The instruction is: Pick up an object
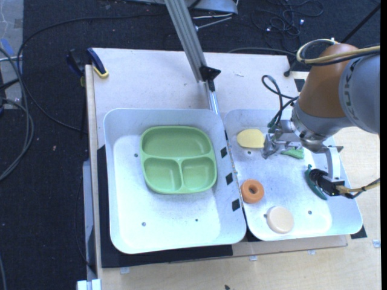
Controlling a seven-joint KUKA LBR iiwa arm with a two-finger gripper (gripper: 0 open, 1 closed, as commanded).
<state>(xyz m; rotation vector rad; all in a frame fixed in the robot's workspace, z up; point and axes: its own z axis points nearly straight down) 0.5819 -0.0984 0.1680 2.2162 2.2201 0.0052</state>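
My gripper point(276, 147) hangs low over the right bin point(302, 225), near its back. A yellow rounded object point(250, 139) lies just to its left, close to touching. A small bright green piece point(295, 153) pokes out from under the gripper's right side. An orange ring point(252, 191) lies in the bin's front left part. In front of the ring rests a cream disc point(280, 219). A dark teal object point(318, 183) sits by the bin's right wall. I see nothing clearly held.
The left bin point(121, 222) holds a light green divided plate point(179, 159). A slanted metal pole point(190, 38) runs down to the bins' back edge. Black clips point(233, 177) sit along the wall between the bins. Cables trail from the wrist.
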